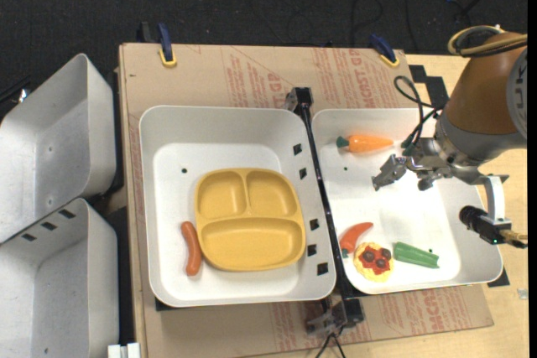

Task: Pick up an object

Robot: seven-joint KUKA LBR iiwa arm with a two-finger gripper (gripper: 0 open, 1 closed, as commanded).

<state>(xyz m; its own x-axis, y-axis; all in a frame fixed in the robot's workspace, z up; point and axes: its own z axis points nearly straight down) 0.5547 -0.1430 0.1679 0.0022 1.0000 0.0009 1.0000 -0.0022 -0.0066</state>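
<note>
The right bin (470,264) holds an orange carrot (369,143) near its far edge, a red chilli pepper (354,236), a small pizza slice (374,260) and a green pod (417,255) near its front. My gripper (409,173) hangs over the middle of this bin, just below and right of the carrot, with its dark fingers (388,173) spread and nothing between them. The left bin (159,180) holds a yellow divided plate (249,219) and an orange-red sausage (192,248) beside the plate's left edge.
The grey arm with its orange band (487,92) comes in from the right above the right bin. Two spare white bins (50,180) lie off the bench at the left. Clamps (167,51) hold the board's far edge.
</note>
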